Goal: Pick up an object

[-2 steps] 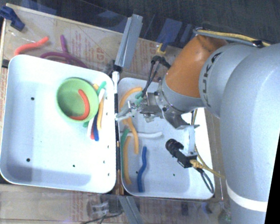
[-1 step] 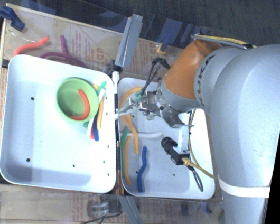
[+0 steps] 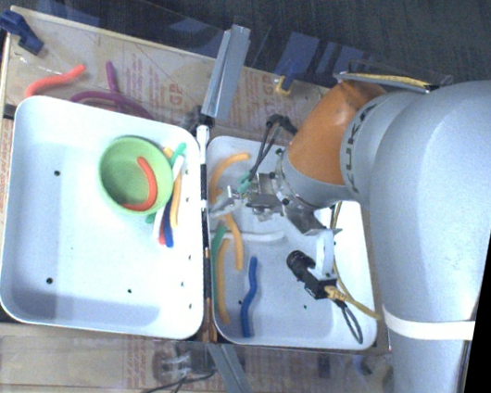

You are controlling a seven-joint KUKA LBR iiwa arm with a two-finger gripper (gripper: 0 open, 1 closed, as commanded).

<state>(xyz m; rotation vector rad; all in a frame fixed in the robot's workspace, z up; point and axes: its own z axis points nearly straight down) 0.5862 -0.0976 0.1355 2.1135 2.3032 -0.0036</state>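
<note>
Several thin worm-like strips, orange [image 3: 236, 236] and blue [image 3: 249, 297], lie in the right bin [image 3: 348, 336]: likely light, limp, rubbery; best pinched mid-length across the narrow width. Gripper [image 3: 247, 199] low over them; finger state cannot be told.

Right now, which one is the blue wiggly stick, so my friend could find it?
Find the right white bin, the one under the arm. Near its front edge lies the blue wiggly stick, running front to back. The orange sticks just left of it are orange; it is that bin's one all-blue piece.
</note>
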